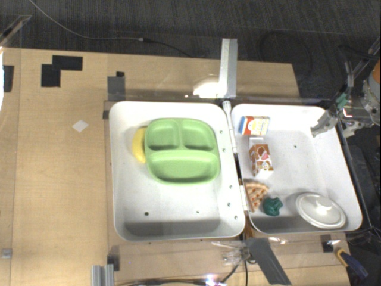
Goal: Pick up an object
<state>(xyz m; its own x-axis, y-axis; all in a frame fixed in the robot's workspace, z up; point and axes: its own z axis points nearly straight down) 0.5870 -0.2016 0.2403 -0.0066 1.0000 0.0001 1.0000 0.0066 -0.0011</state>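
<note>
The left bin [128, 159] is carrying the biggest thing, a green divided tray [181, 149], and a yellow object [138, 145] is peeking out from under its left edge. The right bin [309, 159] is holding the smaller things: a white bowl [321, 210] is lying in the near right corner, a brown carton [261, 159] is lying near the dividing wall, a small white and orange box [254, 125] is sitting above it, and a waffle-like piece [256, 194] is lying next to a little dark green object [272, 207]. The gripper [324, 124] is hanging over the far right corner of the right bin, apart from all these things and with nothing in it; how wide the jaws are standing, I cannot tell. I judge the approach is just beginning. The next move is asking the arm to travel over one item, perhaps the carton, and to descend on it.
</note>
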